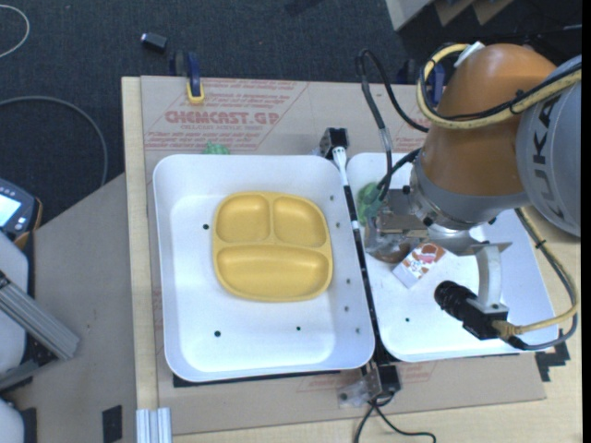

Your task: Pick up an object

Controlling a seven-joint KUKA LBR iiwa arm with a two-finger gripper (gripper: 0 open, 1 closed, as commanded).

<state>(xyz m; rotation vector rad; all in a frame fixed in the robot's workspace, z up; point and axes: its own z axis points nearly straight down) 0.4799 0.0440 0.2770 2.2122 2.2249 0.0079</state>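
My gripper point(386, 233) reaches down into the left part of the right bin point(434, 340), close to the wall between the bins. The orange wrist band and grey arm hide most of it. A small white and red packet point(417, 264) lies on the bin floor just right of and below the gripper. A green object point(369, 196) peeks out just above the gripper, partly hidden by it. Whether either one touches the gripper cannot be told.
The left bin point(185, 321) holds a yellow divided plate point(272, 245) at its middle. A black rail point(356, 247) runs between the two bins. The arm covers the upper half of the right bin. A blue and yellow clamp point(194, 77) sits at the bench's back edge.
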